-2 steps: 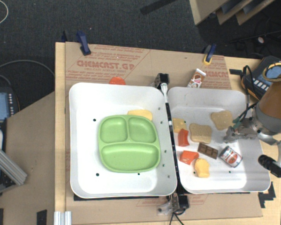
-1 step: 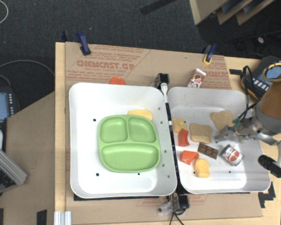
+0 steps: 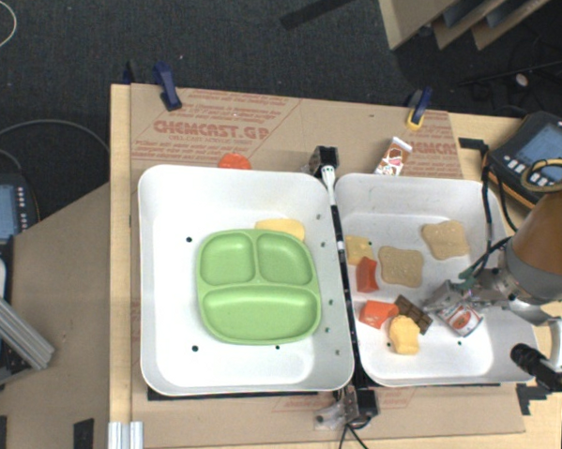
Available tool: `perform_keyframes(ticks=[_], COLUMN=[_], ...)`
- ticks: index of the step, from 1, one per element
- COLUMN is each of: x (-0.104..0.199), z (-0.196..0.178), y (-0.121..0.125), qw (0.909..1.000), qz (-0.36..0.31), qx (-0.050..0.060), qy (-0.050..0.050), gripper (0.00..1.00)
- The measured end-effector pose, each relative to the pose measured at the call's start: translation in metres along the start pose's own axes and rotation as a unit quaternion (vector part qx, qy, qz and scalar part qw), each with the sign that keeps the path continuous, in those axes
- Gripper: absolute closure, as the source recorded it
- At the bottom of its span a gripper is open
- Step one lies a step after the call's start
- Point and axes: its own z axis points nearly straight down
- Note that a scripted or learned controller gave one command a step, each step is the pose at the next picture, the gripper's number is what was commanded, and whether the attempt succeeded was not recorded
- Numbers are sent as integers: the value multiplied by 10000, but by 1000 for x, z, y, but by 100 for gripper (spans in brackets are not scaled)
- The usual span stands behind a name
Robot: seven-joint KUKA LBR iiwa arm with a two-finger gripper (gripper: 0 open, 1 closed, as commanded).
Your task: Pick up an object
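The right bin (image 3: 424,372) holds several toy foods: two tan bread slices (image 3: 446,239) (image 3: 401,266), an orange stick (image 3: 367,273), a red-orange piece (image 3: 379,314), a yellow lump (image 3: 406,336), a dark brown piece (image 3: 413,313) and a small pale yellow bit (image 3: 358,247). My gripper (image 3: 454,301) is low in this bin's right part, coming in from the right. A small red-and-white item (image 3: 461,319) lies right beneath it, partly covered. Whether it is held is unclear.
The left bin (image 3: 148,259) carries a green divided plate (image 3: 257,288) with a pale yellow piece (image 3: 281,228) behind it. Outside the bins lie a small carton (image 3: 393,157) and an orange object (image 3: 234,161). A teach pendant (image 3: 538,167) sits at the far right.
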Motion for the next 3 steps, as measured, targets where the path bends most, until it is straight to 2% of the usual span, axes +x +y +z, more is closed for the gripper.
perform_keyframes(ticks=[1, 2, 3], x=[-1, 75, 115], z=[-11, 0, -105], y=[2, 50, -11], qw=[10000, 10000, 10000], qz=[-2, -48, -31], qx=[-31, -35, -34], qy=[-20, -14, 1], gripper=[100, 100, 100])
